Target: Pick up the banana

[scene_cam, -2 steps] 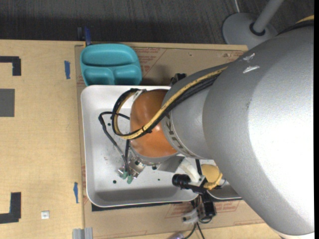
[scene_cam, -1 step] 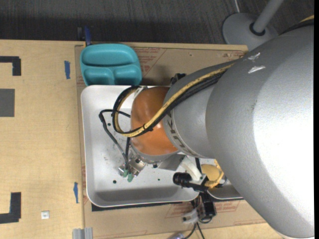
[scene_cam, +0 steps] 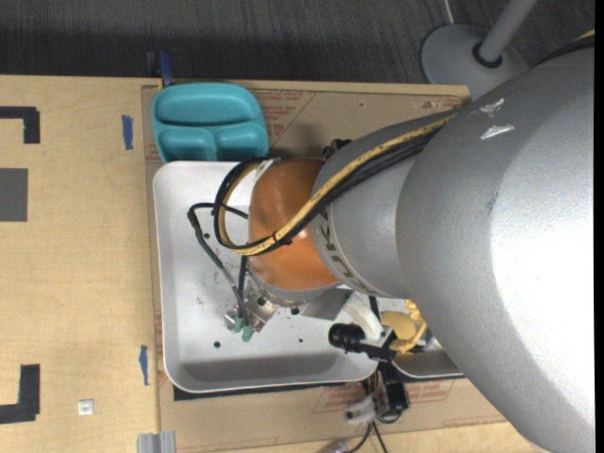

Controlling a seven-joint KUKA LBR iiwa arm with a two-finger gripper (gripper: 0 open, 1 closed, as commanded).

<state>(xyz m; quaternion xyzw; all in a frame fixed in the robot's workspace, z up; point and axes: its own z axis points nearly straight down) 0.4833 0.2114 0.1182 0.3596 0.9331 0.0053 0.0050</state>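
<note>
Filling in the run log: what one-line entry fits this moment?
arm: reaching over left bin | tool: low near bin floor | banana: partly hidden under arm, ungrasped | teal tray: behind bin

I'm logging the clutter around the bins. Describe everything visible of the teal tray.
The teal tray looks like smooth moulded plastic with rounded corners. It has three shallow compartments: one long one along its far side, and two smaller ones side by side nearer the bins. It lies flat, open side up, on the brown bench, right by the far rim of the left white bin. Whether the tray and the rim actually touch is unclear.
</note>
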